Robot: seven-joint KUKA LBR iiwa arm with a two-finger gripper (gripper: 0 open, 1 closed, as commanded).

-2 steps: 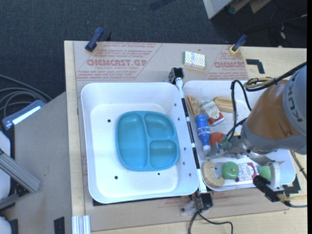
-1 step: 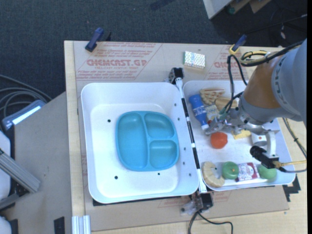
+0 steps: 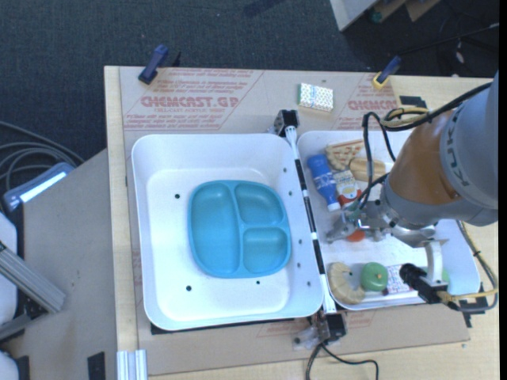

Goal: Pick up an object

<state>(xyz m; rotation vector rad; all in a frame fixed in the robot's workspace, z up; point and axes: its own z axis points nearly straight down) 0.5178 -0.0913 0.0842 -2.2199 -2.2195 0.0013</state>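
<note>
gripper (image 3: 354, 226) state unclear, low in right bin (image 3: 469, 253) | arm (image 3: 432, 172) hides bin contents

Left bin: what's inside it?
The left bin holds one blue divided plate, lying flat near its middle, its three compartments bare. Whatever lies under the plate is covered.

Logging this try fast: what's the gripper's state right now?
Gripper: low in the right bin beside the blue bottle; open or closed cannot be told, and no object is seen in it.
</note>
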